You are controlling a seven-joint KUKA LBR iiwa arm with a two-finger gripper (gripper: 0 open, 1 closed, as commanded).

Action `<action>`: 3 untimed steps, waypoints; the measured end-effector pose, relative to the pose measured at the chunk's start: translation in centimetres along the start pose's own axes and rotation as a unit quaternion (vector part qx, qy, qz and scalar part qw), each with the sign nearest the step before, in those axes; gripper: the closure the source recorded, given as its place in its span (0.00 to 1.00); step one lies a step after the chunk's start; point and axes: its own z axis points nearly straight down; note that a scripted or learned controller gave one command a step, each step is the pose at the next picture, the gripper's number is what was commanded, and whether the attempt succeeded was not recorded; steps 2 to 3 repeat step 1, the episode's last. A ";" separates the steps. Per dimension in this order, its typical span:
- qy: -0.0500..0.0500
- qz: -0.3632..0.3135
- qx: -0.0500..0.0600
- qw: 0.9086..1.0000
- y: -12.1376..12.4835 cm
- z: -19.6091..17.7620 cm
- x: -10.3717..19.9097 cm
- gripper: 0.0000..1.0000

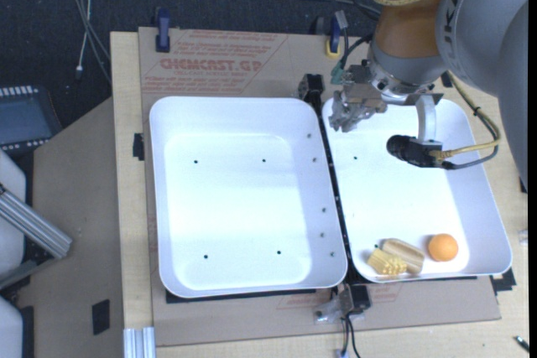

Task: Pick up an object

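An orange ball (443, 247) lies near the front edge of the right bin (419, 189). Just left of it sit a yellow corn cob (387, 263) and a tan bread roll (404, 250), touching each other. My gripper (346, 120) hangs over the back left corner of the right bin, far from all three objects. Nothing shows between its fingers.
The left bin (243, 197) lies beside the right one, sharing a dark divider edge. A black cable fitting (413, 149) hangs from the arm over the right bin's middle. Blue clamps (162, 29) hold the cardboard board at the back.
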 end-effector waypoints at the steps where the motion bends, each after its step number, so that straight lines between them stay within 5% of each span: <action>1: 0.000 0.000 0.000 1.000 -1.0 -1.0 5.6 1.00; 3: 0.000 0.000 0.000 1.000 -1.0 -1.0 5.6 1.00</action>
